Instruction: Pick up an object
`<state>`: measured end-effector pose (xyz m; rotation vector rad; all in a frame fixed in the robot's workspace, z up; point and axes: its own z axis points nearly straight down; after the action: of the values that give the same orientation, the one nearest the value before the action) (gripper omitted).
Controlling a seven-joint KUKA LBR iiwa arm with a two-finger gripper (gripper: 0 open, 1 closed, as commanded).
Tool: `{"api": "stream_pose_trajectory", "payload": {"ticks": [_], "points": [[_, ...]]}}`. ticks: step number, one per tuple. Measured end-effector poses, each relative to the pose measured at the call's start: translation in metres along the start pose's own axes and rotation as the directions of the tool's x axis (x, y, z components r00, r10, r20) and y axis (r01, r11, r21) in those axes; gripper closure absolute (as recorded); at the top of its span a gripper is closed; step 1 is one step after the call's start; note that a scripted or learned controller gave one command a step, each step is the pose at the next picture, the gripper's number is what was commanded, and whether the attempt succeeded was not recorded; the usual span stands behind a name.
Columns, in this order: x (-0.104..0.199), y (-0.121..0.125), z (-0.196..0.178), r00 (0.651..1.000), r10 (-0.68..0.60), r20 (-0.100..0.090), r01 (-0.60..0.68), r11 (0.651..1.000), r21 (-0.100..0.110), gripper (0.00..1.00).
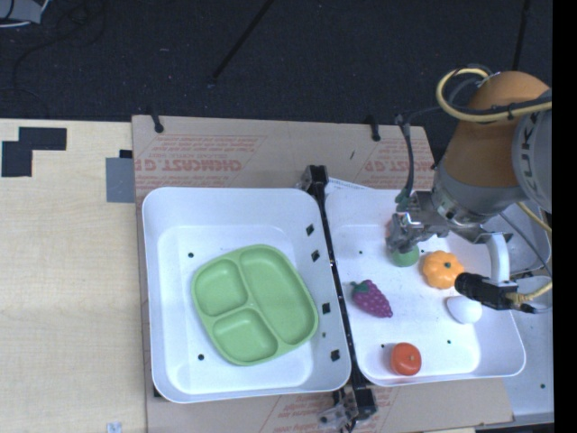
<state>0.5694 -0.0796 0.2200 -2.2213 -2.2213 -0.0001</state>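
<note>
Camera view. Nearest the lens, at the front of the right bin (pixel 505 368), sits a tomato (pixel 407 359). Behind it lie purple grapes (pixel 371 298) near the divider, a white egg (pixel 464 310) to the right, and an orange pumpkin (pixel 441 270) just behind the egg. The left bin (pixel 171 242) holds a green tray (pixel 253 304) with three compartments.

The gripper (pixel 406 233) is low over the back of the right bin, directly above a small green object (pixel 405 257), with something reddish showing just beside it. This green piece appears to be the target.

Risks, as judged: the pumpkin lies near the green object, so a finger descending on that side could nudge it or wedge against it. The object is small and rounded, and may squirt out of a closing grip. A black cable end (pixel 482 290) hangs over the egg and could drag it.

Fingers: the gripper body hides them; whether they are apart, closed, or touching the green object cannot be told.
</note>
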Motion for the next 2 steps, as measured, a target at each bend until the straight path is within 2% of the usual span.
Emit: {"api": "stream_pose_trajectory", "payload": {"ticks": [2], "points": [[0.114,0.004,-0.011,1.0,-0.005,-0.002,0.005,1.0,0.002,1.0]]}}
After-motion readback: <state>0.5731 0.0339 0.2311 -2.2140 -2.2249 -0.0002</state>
